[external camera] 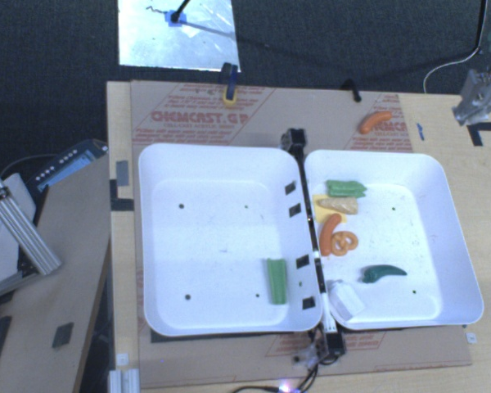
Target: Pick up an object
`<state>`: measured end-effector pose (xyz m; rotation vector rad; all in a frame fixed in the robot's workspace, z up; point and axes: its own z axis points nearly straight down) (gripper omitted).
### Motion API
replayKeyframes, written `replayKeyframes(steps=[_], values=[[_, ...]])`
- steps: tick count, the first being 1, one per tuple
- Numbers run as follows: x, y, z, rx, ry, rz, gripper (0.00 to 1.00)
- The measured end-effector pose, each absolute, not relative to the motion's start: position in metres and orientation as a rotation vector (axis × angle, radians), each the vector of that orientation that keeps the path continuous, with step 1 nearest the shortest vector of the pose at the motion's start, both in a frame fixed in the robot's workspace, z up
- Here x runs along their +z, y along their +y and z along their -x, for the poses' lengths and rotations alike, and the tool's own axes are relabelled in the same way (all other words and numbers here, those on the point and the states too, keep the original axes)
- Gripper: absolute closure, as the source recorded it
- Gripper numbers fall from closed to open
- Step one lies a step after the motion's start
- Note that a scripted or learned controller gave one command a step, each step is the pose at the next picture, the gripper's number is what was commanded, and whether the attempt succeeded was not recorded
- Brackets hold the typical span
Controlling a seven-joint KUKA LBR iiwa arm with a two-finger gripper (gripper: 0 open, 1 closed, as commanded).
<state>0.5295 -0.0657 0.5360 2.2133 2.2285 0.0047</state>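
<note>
Gripper (479,98): at the frame's two o'clock edge, over the bench beyond the right bin's far corner, well apart from every item. Only a grey metal mass is legible, so I cannot tell whether it is released or clenched; nothing is seen in its grasp.

Left bin (172,170): one green bar (276,281) lying at five o'clock on the floor, near the divider.

Right bin (442,219): a cluster towards nine o'clock.
- light green piece (345,188) at the far end
- yellow piece (335,207) just beside it
- orange stick (331,226) touching an orange ring-shaped piece (342,241), possibly a pretzel
- dark green pepper (383,273) at six o'clock, apart from the cluster
- white item (346,300) at the seven o'clock corner

Bench (254,105): an orange sausage-shaped piece (376,121) lies outside the bins, at twelve o'clock from the right bin.
</note>
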Motion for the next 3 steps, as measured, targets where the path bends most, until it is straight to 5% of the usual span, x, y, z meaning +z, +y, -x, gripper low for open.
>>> replayKeyframes(steps=[1, 2, 3], values=[[0.536, -0.027, -0.485, 0.006, 2.229, -2.211, 1.0], [0.534, 0.17, -0.499, 0.006, 2.245, -2.202, 1.0], [0.535, 0.215, -0.485, 0.004, 2.233, -2.211, 1.0]])
